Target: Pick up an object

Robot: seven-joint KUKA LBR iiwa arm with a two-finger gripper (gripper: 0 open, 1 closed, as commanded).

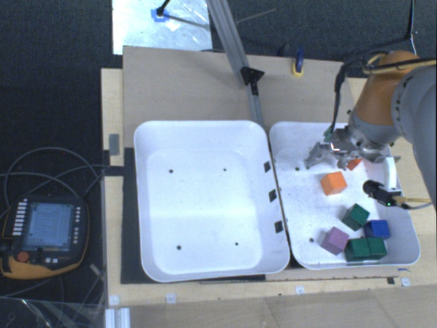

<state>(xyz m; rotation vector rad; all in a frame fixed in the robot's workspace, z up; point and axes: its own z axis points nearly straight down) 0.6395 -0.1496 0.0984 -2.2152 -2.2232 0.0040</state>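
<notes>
Orange block [333, 183] | right bin [293, 203] | just below end effector [332, 154]

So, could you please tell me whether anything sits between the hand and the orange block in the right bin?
Nothing visible does. The hand hovers just above the orange block, with bare bin floor between them. The other blocks cluster nearer the bin's front right corner.

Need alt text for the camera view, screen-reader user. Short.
Seen from above, a grey and orange robot arm reaches from the right, its gripper low over the right white bin just above an orange block. Purple, green and blue blocks cluster near that bin's front corner.
</notes>
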